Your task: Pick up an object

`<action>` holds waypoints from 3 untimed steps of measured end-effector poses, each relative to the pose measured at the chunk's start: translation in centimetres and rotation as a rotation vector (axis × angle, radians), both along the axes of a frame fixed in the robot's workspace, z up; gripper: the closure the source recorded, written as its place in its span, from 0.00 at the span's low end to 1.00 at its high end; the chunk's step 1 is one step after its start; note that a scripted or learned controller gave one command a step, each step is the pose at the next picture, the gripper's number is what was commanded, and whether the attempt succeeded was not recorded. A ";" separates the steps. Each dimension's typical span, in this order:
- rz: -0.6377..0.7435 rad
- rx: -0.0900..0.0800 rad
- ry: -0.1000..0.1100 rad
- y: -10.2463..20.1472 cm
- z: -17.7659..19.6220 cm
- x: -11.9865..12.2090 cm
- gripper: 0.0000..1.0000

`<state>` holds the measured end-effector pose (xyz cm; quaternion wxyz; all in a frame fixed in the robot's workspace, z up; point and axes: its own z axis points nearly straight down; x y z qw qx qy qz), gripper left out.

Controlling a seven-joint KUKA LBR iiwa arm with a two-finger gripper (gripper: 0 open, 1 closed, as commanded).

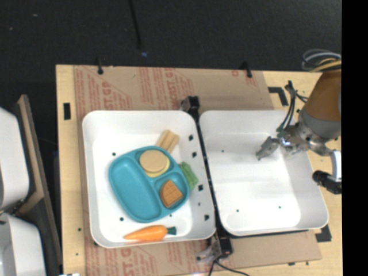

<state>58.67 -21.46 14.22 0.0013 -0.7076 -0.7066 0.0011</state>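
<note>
The left bin [98, 154] holds a blue divided toy tray [138, 190] with a round tan cookie [154, 161] and a brown waffle piece [171, 193] on it. A tan wooden block [168, 140] lies at the tray's upper edge, a green piece [189, 176] at its right side. An orange carrot [148, 233] lies near the bin's front wall. My gripper [266, 149] hangs over the upper middle of the right bin [259, 211], far from all these objects, its fingers pointing left with nothing between them.
The two white bins meet at a black divider with clips [202, 171]. The cardboard-covered bench [144, 88] surrounds them. The arm's orange band [328, 96] and cables sit at the right edge.
</note>
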 end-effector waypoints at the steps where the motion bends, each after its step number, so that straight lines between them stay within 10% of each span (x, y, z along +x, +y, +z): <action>1: 0.000 -0.001 -0.006 0.0 1.3 0.1 1.00; 3: 0.001 -0.001 -0.005 -0.8 6.7 0.6 1.00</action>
